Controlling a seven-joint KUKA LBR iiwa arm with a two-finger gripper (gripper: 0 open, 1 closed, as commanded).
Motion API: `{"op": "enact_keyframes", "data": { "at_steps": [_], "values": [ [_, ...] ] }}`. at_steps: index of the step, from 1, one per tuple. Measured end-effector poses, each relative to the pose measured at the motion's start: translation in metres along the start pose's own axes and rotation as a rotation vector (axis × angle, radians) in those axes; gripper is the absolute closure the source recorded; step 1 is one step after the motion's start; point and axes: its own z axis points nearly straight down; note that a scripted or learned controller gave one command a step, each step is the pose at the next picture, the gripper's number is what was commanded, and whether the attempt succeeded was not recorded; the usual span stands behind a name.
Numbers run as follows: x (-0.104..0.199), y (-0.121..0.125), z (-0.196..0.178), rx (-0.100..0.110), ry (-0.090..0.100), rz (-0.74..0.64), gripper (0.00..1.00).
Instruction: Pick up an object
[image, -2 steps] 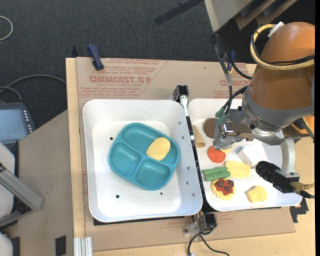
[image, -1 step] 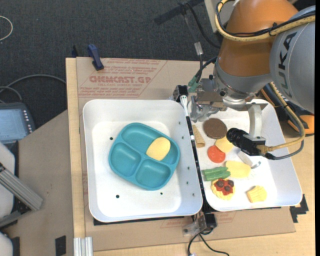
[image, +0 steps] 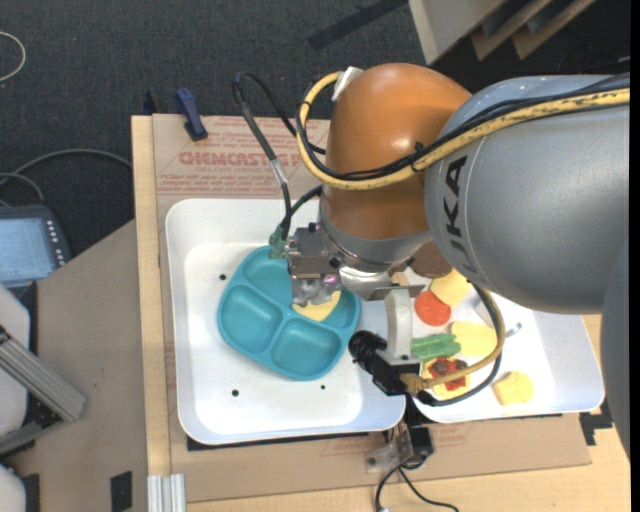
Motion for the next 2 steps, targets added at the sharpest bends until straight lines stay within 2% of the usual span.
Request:
{"op": "enact_keyframes", "data": {
  "at_steps": [1, 2],
  "values": [
    [-0.025, -0.013, -0.125, -0.023, 0.002, 0.013, 1.0],
    [-0.062, 0.025, -0.072, -0.003, -0.006, 0.019, 1.0]
  ]
}}
